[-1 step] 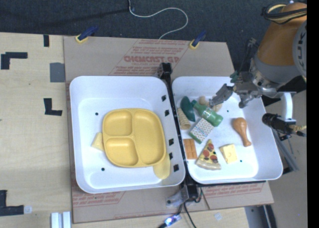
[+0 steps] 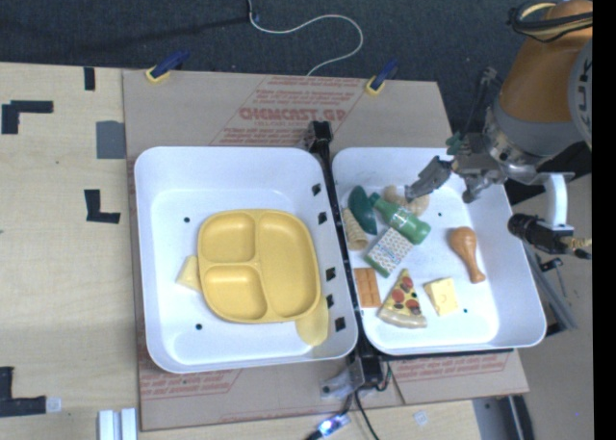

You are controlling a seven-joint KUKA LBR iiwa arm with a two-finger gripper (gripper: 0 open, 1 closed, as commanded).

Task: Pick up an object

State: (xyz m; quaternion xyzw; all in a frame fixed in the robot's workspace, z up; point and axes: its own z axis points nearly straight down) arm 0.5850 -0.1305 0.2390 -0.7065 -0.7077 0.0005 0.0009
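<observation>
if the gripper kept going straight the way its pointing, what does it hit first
Likely the green bottle. The gripper points down-left into the right bin, with the bottle just past its tip, though a pale item beside it may come first; depth is unclear.

bench [image 2: 58, 236] | cardboard sheet [image 2: 279, 111] on it | two white bins [image 2: 159, 236] side by side

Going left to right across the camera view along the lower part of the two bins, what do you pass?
Yellow divided plate in the left bin → orange cracker → pizza slice → cheese cube → chicken drumstick, the last four in the right bin.
</observation>
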